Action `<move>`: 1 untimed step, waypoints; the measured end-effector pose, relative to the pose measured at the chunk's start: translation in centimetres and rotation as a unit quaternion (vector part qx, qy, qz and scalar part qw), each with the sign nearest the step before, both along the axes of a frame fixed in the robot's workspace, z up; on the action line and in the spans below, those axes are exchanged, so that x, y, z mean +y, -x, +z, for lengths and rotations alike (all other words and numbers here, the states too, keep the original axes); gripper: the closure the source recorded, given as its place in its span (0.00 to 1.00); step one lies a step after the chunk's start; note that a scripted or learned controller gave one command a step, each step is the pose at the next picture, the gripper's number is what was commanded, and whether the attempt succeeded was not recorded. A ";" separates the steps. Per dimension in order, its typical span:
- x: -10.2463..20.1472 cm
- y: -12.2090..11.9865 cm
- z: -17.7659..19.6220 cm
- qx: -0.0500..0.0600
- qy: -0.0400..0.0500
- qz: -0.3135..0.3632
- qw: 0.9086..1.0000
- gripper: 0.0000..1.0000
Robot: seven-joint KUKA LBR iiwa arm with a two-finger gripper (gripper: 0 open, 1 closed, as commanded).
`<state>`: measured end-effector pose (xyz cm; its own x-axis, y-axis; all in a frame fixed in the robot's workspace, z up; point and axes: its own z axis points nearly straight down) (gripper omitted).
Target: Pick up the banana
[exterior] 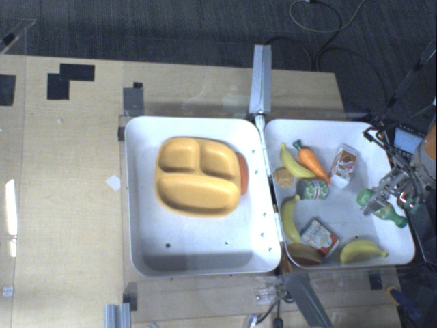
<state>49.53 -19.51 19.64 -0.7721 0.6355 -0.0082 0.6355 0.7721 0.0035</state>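
Three yellow bananas lie in the right bin (pixel 355 132). One banana (pixel 293 163) lies near the bin's left wall beside a carrot (pixel 312 160). A second banana (pixel 290 219) curves along the left wall lower down. The third banana (pixel 362 251) rests by the front right corner. My gripper (pixel 390 193) hangs at the right side of this bin, just over a green bottle (pixel 384 210). It is well above and to the right of the third banana, and no banana is in it.
The right bin also holds a white juice carton (pixel 343 165), a green can (pixel 314 190), a small printed box (pixel 319 236) and a brown item (pixel 304 254). A yellow divided plate (pixel 198 176) sits in the left bin (pixel 143 203). Cables hang by the arm at right.
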 end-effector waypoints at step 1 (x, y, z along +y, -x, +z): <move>-0.2 -2.3 7.1 0.000 -0.001 -0.072 0.997 1.00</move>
